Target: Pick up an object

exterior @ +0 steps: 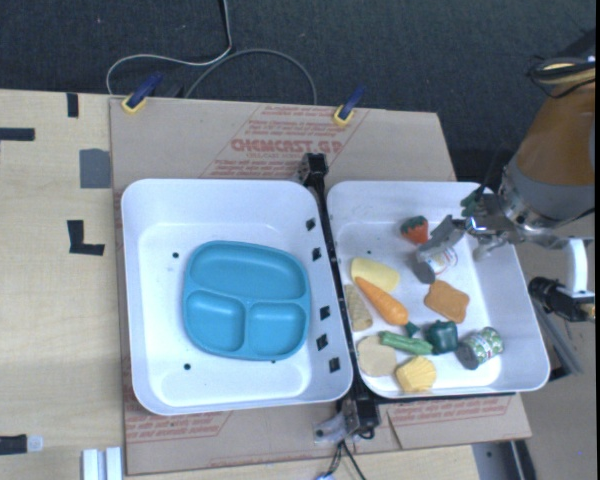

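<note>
Arm in from the right, end effector (432, 256) low over the upper middle of the right bin (510, 298). Fingers look slightly spread with nothing between them (small and grey against white, so only a fair read). Candidates for the pick all sit in that bin: a small red-orange piece with a green top (414, 230) just left of the end effector, a yellow wedge (374, 272) and an orange carrot (382, 301) lower left, a brown nugget-like piece (447, 300) right below the fingers. Along the bin's near edge: a green vegetable (406, 343), a dark green block (442, 335), a yellow corn piece (416, 373), a grey-green lump (479, 347); two pale flat pieces by the left wall, can't tell what. Left bin (145, 268) holds a blue divided plate (246, 299), lying flat. Both bins on cardboard on the bench (40, 298).
</note>
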`<action>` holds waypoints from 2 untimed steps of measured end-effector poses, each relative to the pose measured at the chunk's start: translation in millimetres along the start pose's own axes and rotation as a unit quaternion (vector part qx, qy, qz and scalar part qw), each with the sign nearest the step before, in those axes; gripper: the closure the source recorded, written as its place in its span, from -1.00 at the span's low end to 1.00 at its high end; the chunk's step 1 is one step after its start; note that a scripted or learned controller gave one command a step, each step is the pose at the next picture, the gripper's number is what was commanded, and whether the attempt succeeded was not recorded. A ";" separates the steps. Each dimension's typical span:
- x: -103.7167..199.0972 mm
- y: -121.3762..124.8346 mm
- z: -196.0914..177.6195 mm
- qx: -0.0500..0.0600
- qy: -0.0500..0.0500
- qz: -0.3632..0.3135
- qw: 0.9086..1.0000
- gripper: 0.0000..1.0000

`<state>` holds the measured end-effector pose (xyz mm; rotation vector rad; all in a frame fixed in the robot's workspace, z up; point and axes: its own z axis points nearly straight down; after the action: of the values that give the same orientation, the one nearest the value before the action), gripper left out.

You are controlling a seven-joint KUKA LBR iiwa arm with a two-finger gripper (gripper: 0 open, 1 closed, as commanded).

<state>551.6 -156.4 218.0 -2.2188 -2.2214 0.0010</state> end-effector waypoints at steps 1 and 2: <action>-18.6 80.1 139.0 -0.005 -0.004 -0.001 1.000 -1.00; 31.1 115.4 131.9 -0.003 -0.001 -0.003 1.000 -1.00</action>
<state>666.7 -125.1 85.9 -2.2170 -2.2308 -0.0034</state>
